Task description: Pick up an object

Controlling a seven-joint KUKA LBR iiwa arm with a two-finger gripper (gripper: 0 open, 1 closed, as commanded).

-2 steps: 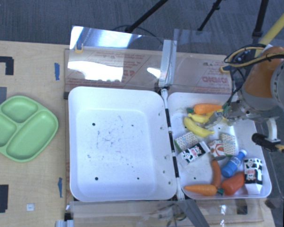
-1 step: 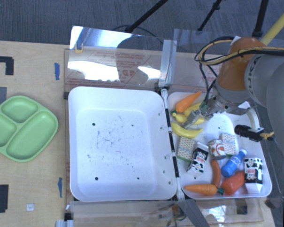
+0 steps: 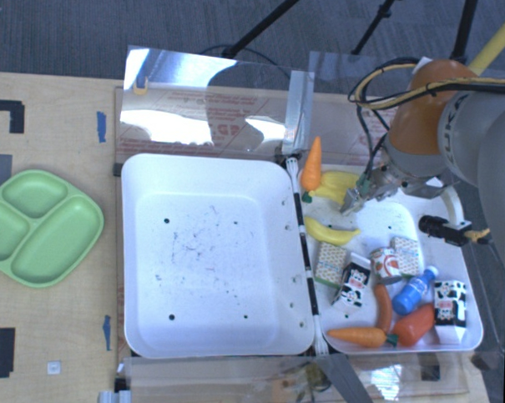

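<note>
i see the gripper (image 3: 353, 201) low over the far end of the right bin (image 3: 472, 327), its tip just beside a yellow banana (image 3: 335, 184) and near an upright carrot (image 3: 312, 164) at the divider. i cannot tell how it is set. a second banana (image 3: 332, 233) lies just below. further down are a patterned pouch (image 3: 331, 261), a blue bottle (image 3: 414, 292), a cow-print carton (image 3: 450, 302) and another carrot (image 3: 359, 335). the left bin (image 3: 208, 253) sits beside it, and a green divided plate (image 3: 39, 227) lies well apart on the bench (image 3: 56, 104).

Grey arm reaching in from the right, orange band above the wrist, gripper (image 3: 353, 202) angled down-left — low.
</note>
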